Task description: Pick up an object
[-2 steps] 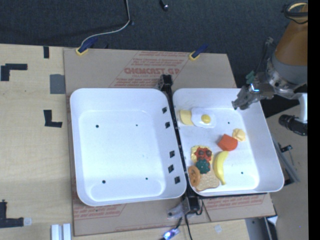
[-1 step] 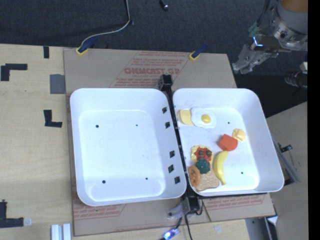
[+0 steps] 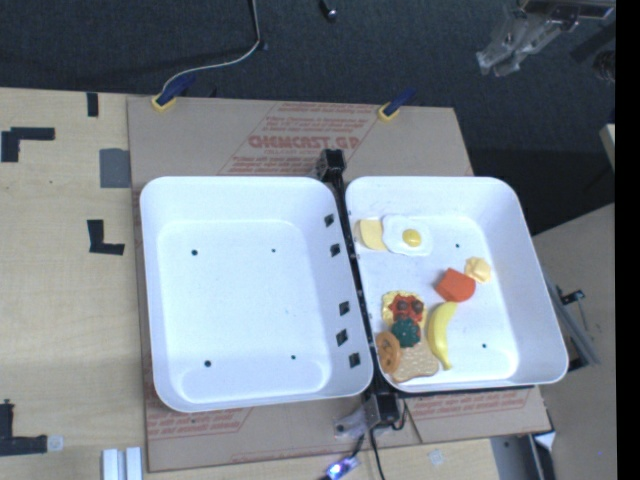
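The right bin holds several toy foods. A fried egg and a pale yellow slice lie near its back left. An orange-red piece and a small yellow piece sit mid-right. A banana, a red and green item, a toast slice and a round brown biscuit crowd the front. My gripper hangs high at the upper right, over the dark floor and well away from the bins, with nothing seen in it.
The left bin lies beside the right one, and black clips run along the shared wall. Both rest on a cardboard sheet. A white cable trails at the back.
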`<state>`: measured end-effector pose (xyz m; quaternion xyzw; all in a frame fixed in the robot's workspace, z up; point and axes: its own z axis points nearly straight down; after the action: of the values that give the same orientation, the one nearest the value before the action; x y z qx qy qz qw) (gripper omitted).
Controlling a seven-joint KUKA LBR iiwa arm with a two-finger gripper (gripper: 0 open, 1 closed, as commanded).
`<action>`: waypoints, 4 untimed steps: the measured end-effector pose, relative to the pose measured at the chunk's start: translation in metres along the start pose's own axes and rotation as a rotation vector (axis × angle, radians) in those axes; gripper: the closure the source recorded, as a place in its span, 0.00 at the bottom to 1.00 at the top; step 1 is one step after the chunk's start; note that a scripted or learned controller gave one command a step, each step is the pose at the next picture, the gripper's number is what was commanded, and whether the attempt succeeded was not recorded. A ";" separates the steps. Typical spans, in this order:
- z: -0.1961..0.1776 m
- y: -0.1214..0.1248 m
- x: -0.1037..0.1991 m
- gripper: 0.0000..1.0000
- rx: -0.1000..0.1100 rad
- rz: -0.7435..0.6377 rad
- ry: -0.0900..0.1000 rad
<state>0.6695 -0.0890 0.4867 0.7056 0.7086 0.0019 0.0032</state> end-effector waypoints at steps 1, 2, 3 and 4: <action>-0.048 0.000 -0.015 1.00 0.006 0.004 0.000; -0.045 0.001 -0.015 0.00 0.012 0.004 0.001; -0.052 0.002 -0.015 1.00 0.016 0.003 -0.001; -0.051 0.002 -0.015 0.00 0.017 0.004 -0.001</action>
<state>0.6715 -0.1036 0.5381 0.7068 0.7074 -0.0046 -0.0026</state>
